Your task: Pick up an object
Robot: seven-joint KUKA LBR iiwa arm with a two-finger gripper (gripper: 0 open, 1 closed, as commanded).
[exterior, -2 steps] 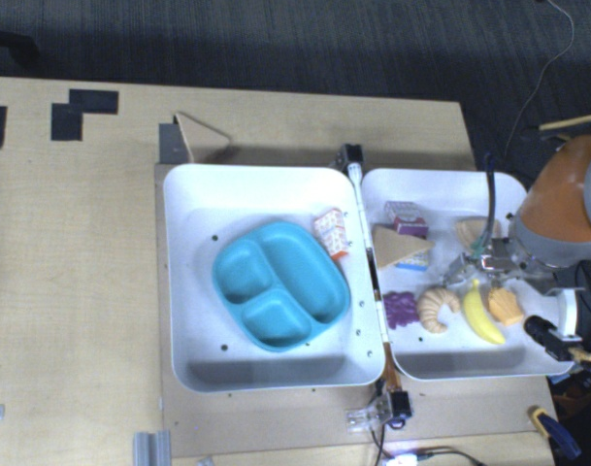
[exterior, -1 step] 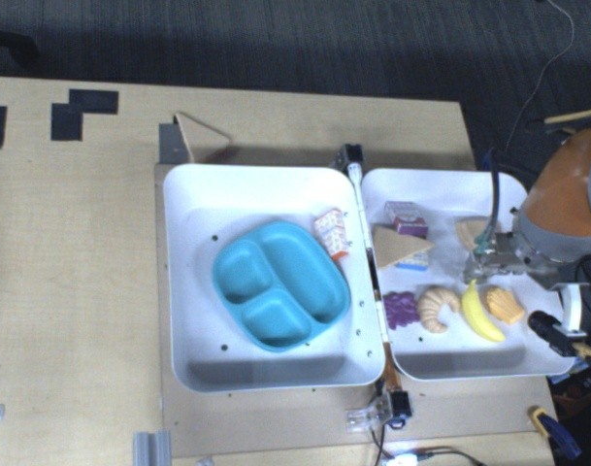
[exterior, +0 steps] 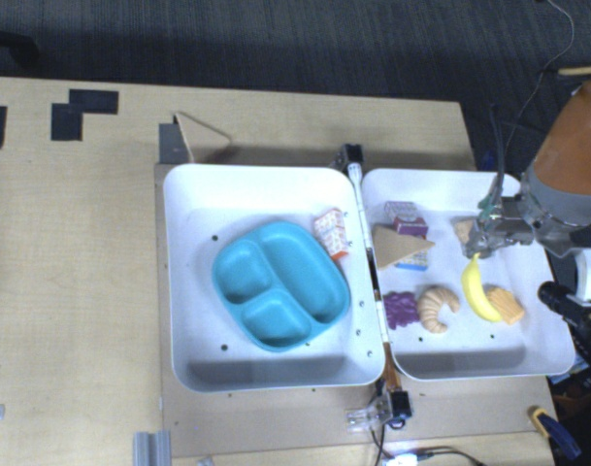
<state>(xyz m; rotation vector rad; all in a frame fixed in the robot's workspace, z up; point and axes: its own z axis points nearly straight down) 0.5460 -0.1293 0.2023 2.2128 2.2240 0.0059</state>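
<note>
Hovering hand (exterior: 486, 229) above banana (exterior: 479, 291) top; grip unclear; banana long axis near-vertical, right bin (exterior: 470, 362)

Arm (exterior: 578, 153) entered from the right edge, orange band uppermost, grey wrist section below it. Wrist angled down and to the left, ending in the two-finger gripper (exterior: 479, 244). Gripper hung low, its tips pointing downward. Fingers too small and blurred to judge. Black cabling trailed from the wrist upward.
</note>
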